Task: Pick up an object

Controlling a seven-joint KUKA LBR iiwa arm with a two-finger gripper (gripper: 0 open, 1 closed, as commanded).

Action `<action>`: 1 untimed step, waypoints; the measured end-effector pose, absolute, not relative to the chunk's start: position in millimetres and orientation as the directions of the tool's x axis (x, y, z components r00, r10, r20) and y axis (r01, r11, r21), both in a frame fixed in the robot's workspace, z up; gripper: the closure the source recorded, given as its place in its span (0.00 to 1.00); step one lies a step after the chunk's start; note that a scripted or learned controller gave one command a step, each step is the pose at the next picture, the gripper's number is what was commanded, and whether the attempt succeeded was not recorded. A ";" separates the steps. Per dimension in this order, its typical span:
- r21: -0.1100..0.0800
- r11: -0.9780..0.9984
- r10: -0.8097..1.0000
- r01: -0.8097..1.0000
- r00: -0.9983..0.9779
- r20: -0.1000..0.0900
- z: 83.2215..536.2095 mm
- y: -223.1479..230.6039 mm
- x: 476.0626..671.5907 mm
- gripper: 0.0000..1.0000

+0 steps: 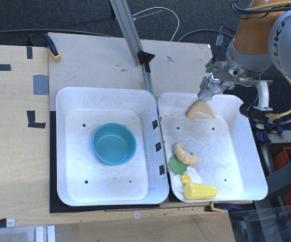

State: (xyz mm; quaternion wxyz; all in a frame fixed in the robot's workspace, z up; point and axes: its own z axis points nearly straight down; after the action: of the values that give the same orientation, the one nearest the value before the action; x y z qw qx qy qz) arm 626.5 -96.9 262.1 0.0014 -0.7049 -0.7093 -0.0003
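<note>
The hand [207, 91] sits at the far rim of the right bin [246, 150], below the grey wrist and the orange band of the arm [258, 29]. Whether the hand is open or closed cannot be determined. A tan wedge-shaped object [200, 111] lies on the bin floor directly beneath and just in front of the hand, close enough that contact cannot be confirmed or ruled out.

Further toward the near side of the same bin lie a curled beige object [185, 154], touching a green leaf-shaped piece [175, 165]. A yellow bottle [199, 189] rests on its side at the near rim.

The left bin [69, 135] holds a blue bowl [114, 143], upright, near its centre. Both bins stand side by side on the table [14, 135].
</note>
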 end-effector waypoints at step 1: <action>-0.003 0.006 1.000 1.000 -0.006 0.002 260.4 -46.8 615.3 1.00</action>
State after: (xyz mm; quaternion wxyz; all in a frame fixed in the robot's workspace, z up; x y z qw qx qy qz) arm 615.3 -46.8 260.4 0.0016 -0.7049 -0.7093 0.0003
